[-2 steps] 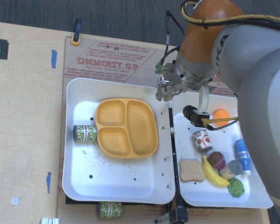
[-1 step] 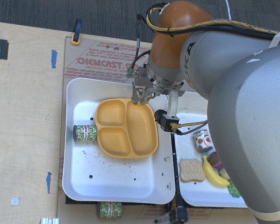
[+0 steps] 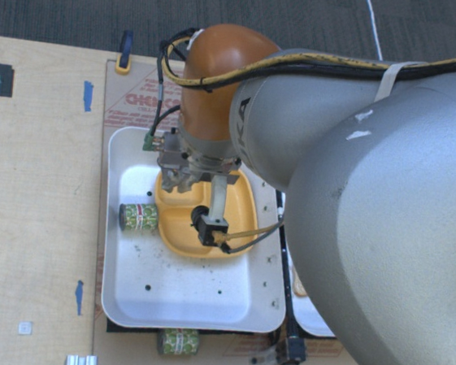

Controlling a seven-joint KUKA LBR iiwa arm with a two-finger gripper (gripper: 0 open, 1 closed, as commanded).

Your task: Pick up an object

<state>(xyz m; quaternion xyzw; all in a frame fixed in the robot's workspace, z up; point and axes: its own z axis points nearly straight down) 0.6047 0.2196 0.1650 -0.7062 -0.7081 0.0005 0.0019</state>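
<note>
Yellow bowl (image 3: pixel 177 233) lies in the white bin (image 3: pixel 190 296) under the gripper (image 3: pixel 185 183), whose jaws I cannot tell apart or together, and its smooth sloped wall may slip out, bumping the green can (image 3: pixel 138 217) beside.

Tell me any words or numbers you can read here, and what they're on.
Red print on the board: blurred, partly covered, unreadable.
Label on the can inside the white bin: too small.
Label on the second can outside it: too small.
</note>
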